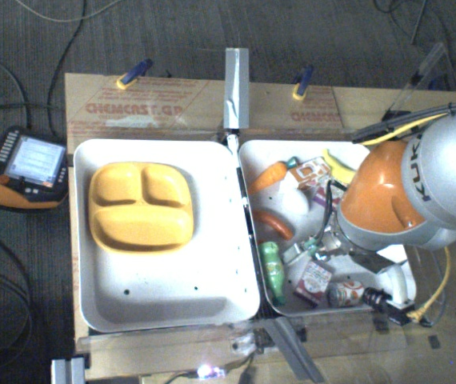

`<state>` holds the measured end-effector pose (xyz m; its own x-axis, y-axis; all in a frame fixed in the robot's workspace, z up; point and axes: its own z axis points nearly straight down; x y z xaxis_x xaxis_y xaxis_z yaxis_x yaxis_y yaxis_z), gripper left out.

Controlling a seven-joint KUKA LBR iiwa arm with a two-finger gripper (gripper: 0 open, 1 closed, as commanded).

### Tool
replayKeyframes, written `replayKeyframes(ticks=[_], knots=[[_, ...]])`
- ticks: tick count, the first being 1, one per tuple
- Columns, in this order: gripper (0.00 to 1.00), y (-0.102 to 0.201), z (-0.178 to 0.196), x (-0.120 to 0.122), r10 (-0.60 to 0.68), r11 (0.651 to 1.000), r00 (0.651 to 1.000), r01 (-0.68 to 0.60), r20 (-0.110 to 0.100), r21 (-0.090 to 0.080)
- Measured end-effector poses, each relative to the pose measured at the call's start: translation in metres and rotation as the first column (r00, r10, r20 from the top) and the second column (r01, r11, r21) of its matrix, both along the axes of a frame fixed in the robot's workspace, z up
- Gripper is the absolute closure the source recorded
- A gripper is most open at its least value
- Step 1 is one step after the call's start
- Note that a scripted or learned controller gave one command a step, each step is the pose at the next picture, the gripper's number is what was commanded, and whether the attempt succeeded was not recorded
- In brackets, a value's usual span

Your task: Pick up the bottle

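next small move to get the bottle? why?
Probably shift the gripper a little toward the left wall of the right bin and lower it over the green bottle. The bottle lies flat along that wall, beside and just below the gripper, nothing on top of it, with a red item just above it.

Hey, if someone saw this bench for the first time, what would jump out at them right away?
Probably the yellow compartment tray, lying alone in the left bin. Next, the grey arm with its orange band looming over the cluttered right bin, its pincer low among the items. Just left of the pincer, a green bottle lies along the bin's left wall, below an orange carrot near the top.
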<state>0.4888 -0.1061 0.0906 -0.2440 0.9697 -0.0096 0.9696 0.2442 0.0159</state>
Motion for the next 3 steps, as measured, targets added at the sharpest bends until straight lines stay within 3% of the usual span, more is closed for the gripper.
replayKeyframes(ticks=[1, 2, 3], knots=[[0.0, 0.002, -0.001, 0.079, 0.038, 0.999, 0.999, -0.038, -0.003, 0.001], [0.0, -0.009, 0.0, 0.031, 0.051, 0.999, 0.999, -0.051, -0.004, 0.001], [0.0, -0.003, 0.0, 0.001, 0.177, 0.984, 0.984, -0.177, 0.002, -0.005]])
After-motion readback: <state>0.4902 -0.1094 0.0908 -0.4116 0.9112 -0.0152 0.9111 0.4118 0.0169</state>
